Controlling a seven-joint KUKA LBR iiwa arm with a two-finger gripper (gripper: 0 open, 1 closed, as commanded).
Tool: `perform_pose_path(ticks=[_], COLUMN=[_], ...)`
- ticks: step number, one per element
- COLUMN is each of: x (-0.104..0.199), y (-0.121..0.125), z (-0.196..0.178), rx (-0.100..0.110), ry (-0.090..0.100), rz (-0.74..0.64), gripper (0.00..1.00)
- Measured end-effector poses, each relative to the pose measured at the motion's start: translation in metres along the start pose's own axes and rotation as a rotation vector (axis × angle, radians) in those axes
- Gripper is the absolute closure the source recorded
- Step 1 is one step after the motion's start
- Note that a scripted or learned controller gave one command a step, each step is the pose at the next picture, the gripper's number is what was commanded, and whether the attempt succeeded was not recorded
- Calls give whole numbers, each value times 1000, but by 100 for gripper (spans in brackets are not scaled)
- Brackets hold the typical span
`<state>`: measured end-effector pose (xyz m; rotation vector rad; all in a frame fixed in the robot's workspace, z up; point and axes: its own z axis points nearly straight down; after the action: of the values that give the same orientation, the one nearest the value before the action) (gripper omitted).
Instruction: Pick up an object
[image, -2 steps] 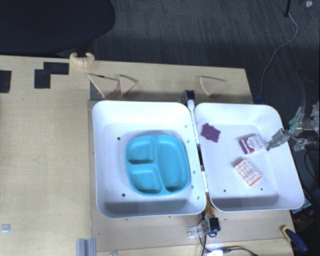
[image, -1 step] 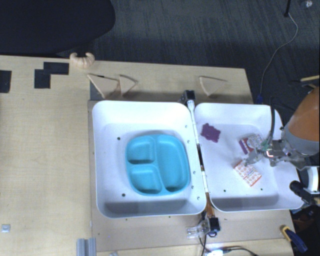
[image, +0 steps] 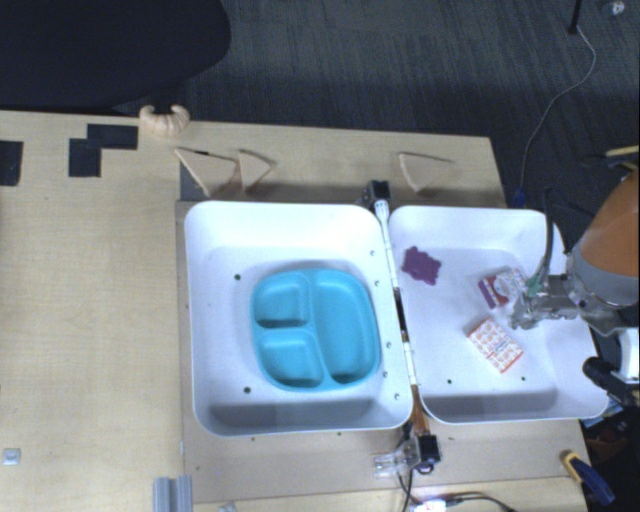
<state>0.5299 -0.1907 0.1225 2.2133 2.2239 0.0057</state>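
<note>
Two small packets (image: 497, 343) lay just beside the gripper (image: 527, 310), whose finger state I could not tell, so a slightly off descent risked missing both

Grey arm (image: 600, 300) with an orange band, gripper (image: 527, 305) seemingly pale metal.

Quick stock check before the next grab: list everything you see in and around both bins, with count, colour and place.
bins: two, white, side by side on the bench.
divided tray: one, turquoise, three compartments, in the left bin.
purple piece: one, upper left of the right bin.
checked packet: one, red and white, middle of the right bin.
clear wrapped item: one, reddish inside, beside the gripper.
gripper: one, metal, over the right bin's right side.
</note>
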Motion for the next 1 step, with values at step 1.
perform_pose_path(ticks=[1], x=[0], y=[0], z=[0], rx=[0], ry=[0], rz=[0], gripper=[0])
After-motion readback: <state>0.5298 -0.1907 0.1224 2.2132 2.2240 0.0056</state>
